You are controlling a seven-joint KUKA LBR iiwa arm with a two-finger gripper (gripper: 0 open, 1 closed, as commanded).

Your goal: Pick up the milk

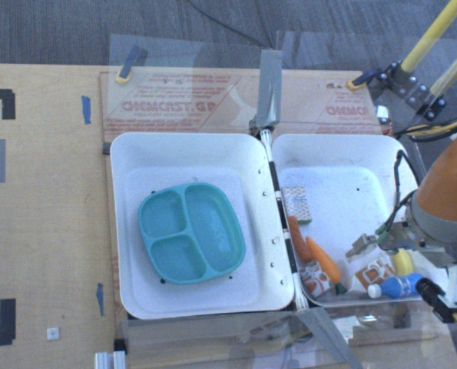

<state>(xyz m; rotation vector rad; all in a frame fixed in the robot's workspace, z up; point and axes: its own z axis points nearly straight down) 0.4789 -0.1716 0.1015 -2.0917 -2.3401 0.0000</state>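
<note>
Two small cartons lie in the right bin point(343, 160), and their print is too small to tell which is the milk. One is white and red point(314, 279), at the front left corner beside two carrots point(322, 258). The other is white and orange point(375, 271), near the front right. My gripper point(375, 244) hangs low over the bin's right side, just above and behind the white and orange carton. Nothing visibly sits in it. The arm's orange band point(451, 183) rises at the right edge.
Next to the orange carton lie a blue bottle with a white cap point(397, 287) and a yellow item point(402, 263). A patterned box point(296, 204) rests against the right bin's left wall. The left bin point(136, 152) holds a teal divided plate point(191, 232).
</note>
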